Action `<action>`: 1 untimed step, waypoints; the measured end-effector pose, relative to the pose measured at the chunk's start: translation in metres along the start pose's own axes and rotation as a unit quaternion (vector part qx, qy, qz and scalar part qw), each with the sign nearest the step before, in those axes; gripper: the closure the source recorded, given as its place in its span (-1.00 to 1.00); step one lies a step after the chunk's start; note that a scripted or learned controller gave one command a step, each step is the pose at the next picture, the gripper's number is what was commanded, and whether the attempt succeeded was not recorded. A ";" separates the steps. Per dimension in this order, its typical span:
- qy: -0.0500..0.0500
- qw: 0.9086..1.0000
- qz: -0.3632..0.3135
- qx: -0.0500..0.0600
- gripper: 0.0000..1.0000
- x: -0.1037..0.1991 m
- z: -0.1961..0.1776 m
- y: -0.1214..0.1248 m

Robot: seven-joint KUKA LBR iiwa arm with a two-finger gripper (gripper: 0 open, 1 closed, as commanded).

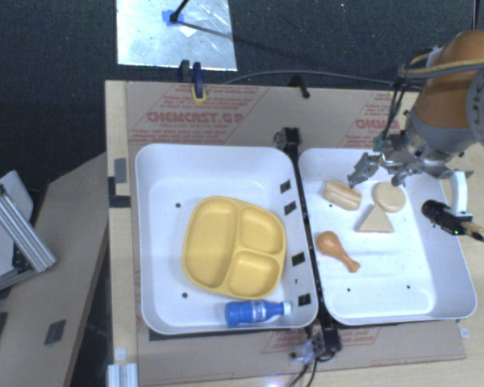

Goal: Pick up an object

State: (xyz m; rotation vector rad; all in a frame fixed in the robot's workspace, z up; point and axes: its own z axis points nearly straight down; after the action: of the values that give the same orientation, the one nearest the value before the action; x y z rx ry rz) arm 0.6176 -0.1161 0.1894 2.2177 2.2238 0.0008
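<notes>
A yellow divided plate (pixel 235 246) and one blue bottle (pixel 256 312) are lying in the left bin (pixel 157 184); four tan food pieces (pixel 341 195) are sitting in the right bin (pixel 448 285), where the gripper (pixel 380 171) is hovering, fingers spread and holding nothing.

Fixed overhead cam, slanting down
Looking from above at both bins (pixel 226 164) on the desk (pixel 226 107), medium distance.
</notes>
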 end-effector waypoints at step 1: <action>0.000 1.000 0.000 0.002 -1.00 0.003 0.062 -0.003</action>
State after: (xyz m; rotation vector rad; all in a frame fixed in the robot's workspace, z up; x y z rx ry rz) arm 0.6147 -0.1136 0.1272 2.2210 2.2251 -0.0026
